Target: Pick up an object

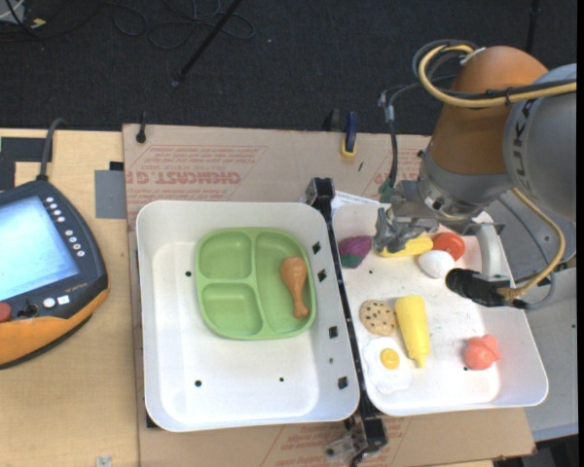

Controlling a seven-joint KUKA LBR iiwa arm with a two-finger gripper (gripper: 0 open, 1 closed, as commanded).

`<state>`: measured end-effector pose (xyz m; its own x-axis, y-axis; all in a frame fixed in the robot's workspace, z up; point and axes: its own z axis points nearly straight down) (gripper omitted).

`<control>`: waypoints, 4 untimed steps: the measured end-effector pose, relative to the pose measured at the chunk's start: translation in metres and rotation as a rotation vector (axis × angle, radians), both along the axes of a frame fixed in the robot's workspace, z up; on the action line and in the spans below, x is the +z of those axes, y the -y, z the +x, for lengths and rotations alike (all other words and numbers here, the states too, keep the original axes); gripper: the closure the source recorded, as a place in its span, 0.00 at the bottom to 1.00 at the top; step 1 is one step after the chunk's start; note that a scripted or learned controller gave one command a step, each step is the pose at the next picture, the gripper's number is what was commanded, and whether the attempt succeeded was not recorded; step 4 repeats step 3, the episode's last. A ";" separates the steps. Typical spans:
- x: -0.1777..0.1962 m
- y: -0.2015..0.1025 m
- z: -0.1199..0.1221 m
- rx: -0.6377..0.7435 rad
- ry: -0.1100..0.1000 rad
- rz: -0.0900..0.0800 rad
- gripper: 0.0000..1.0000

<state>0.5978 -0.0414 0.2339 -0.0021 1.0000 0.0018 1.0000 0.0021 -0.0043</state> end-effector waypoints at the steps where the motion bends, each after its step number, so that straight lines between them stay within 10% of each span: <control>1: 0.002 -0.005 0.004 -0.002 0.002 -0.001 1.00; 4: -0.002 -0.010 0.005 -0.002 0.000 -0.001 1.00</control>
